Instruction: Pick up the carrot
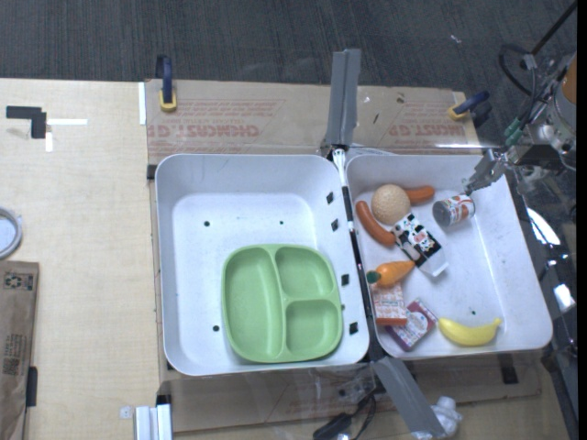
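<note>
The carrot point(394, 273) is orange with a green stub at its left end. It lies on its side in the middle of the right bin point(514, 273), just below a black-and-white carton point(417, 237). My gripper point(479, 181) hangs at the bin's upper right, near its far rim. It is right beside a small red-and-silver can point(454, 210) and well away from the carrot, up and to the right of it. Nothing shows in the gripper's grasp.
Also in the right bin are a sausage point(371, 223), a tan ball point(391, 202), a small orange piece point(421, 193), a banana point(470, 330) and red packets point(404, 320). A green divided plate point(282, 302) rests in the left bin point(183, 246).
</note>
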Robot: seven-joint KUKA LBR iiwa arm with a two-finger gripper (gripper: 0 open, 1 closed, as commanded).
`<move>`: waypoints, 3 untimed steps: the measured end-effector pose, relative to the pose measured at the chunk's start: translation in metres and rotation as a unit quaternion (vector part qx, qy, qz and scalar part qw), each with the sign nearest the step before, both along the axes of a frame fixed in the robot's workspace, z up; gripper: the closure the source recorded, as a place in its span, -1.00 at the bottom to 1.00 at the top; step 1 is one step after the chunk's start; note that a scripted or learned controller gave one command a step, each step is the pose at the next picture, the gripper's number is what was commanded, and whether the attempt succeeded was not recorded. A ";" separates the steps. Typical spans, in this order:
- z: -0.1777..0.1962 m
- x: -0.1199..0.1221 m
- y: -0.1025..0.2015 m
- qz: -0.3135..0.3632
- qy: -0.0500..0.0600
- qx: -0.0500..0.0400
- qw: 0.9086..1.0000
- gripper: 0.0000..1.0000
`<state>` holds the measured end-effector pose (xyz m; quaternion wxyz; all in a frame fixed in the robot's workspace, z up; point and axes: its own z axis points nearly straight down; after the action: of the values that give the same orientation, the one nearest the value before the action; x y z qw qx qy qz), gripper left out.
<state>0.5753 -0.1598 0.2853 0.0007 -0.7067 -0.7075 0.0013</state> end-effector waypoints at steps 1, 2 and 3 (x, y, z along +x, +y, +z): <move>-0.136 -0.054 0.068 -0.027 0.001 0.000 1.000 -1.00; -0.183 -0.042 0.065 0.025 -0.012 -0.001 1.000 -1.00; -0.184 -0.049 0.066 0.024 -0.001 0.000 1.000 1.00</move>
<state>0.5262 -0.0940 0.1015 0.0005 -0.6895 -0.7243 0.0008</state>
